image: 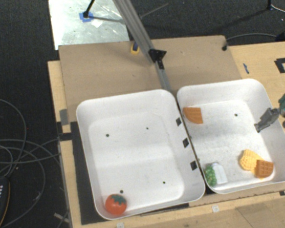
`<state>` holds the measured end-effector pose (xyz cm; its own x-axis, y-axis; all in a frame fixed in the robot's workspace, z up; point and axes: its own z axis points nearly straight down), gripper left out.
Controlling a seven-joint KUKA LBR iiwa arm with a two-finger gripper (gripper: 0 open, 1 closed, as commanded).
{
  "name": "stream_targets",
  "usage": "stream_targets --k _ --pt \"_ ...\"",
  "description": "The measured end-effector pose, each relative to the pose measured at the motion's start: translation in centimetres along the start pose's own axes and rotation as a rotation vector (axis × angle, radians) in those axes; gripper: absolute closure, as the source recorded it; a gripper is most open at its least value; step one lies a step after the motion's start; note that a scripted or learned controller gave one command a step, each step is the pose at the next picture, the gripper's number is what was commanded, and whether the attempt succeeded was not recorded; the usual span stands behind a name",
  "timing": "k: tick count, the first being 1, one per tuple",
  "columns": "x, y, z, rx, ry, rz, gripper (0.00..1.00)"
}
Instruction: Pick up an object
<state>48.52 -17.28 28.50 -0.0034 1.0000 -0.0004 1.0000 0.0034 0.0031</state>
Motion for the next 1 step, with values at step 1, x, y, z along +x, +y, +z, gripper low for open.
stream_targets --k 1 --pt "-0.03 0.03 6.27 0.007 0.002 0.003 0.00"
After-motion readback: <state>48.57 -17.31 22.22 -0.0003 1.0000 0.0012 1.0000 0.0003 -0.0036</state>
